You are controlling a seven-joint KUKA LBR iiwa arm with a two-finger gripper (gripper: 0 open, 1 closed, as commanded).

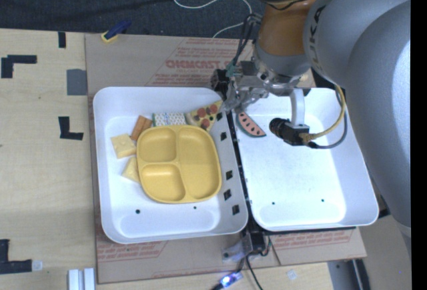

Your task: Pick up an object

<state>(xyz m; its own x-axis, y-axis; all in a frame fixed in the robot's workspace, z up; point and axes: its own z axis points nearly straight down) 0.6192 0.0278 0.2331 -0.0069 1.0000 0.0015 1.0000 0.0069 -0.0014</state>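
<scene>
Bins are sitting side by side on a sheet of cardboard (133, 55) over the wooden bench. The left bin (107, 215) is holding a yellow divided plate (179, 163), which is covering most of its floor. Small toy food pieces are crowding the plate's left and far edges: a pale cracker (123, 145), an orange-brown stick (141, 127), a yellow wedge (130, 171) partly under the plate, and a speckled green-and-white piece (169, 119). A pizza slice (206, 113) is lying at the bin's far right corner, just beside the wall between the bins.

The right bin (313, 209) is holding a watermelon slice (251, 126) near its far left corner, close to that same wall.

The grey arm (360, 35) is reaching in from the right, its orange band (288, 2) above the wrist. The gripper (233, 97) is hanging over the dividing wall at the far end, between the pizza slice and the watermelon slice. Whether its jaws are spread or pressed together, I cannot tell. A black cable fitting (288, 131) is dangling over the right bin. A blue and yellow object (117, 31) is lying at the cardboard's far left edge.
</scene>
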